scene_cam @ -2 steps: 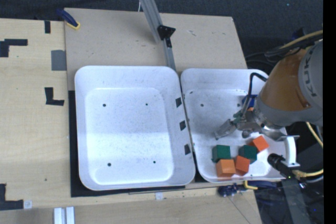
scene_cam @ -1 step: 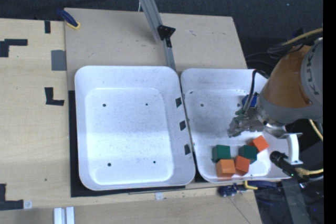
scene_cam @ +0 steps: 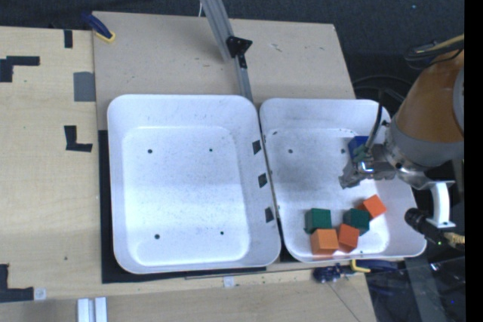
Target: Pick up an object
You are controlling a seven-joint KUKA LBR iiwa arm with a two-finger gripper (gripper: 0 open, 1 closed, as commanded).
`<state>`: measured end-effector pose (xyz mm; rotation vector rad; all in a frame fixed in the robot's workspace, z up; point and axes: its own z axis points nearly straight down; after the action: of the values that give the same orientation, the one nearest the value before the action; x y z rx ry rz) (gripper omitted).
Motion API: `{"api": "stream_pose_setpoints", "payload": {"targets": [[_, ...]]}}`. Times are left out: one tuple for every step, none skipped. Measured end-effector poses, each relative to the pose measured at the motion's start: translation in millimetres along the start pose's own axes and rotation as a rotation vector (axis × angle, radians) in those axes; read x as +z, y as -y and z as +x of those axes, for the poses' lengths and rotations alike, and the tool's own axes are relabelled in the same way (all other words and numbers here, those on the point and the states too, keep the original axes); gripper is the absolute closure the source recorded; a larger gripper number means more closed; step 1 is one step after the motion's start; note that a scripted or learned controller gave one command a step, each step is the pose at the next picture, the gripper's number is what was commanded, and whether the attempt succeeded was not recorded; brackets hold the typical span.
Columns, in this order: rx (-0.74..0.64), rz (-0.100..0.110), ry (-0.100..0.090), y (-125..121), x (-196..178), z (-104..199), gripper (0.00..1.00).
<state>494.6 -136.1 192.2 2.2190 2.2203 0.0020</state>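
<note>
My gripper (scene_cam: pixel 352 176) hangs over the right side of the right bin (scene_cam: pixel 302 124), its fingers pointing down-left above bare bin floor. I cannot make out whether the fingers are apart. Several small blocks lie near the bin's front right corner: a dark green block (scene_cam: pixel 318 219), an orange block (scene_cam: pixel 325 240), a red-orange block (scene_cam: pixel 348 236), another green block (scene_cam: pixel 357 219) and an orange block (scene_cam: pixel 373 206). The blocks sit just below and to the right of the gripper, apart from it. A blue part (scene_cam: pixel 358 142) shows beside the wrist.
The left bin (scene_cam: pixel 181 109) stands beside the right one, the two rims meeting in the middle. A grey metal pole (scene_cam: pixel 215 4) slants down from the top to the bins' shared back edge. The arm's orange band (scene_cam: pixel 434 98) fills the right side.
</note>
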Motion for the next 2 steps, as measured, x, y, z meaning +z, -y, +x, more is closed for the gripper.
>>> {"api": "stream_pose_setpoints", "payload": {"targets": [[-0.001,0.002,-0.001,-0.7,-17.5,0.4,1.0],[-0.007,0.003,-0.003,-21.5,-28.7,54.2,1.0]]}}
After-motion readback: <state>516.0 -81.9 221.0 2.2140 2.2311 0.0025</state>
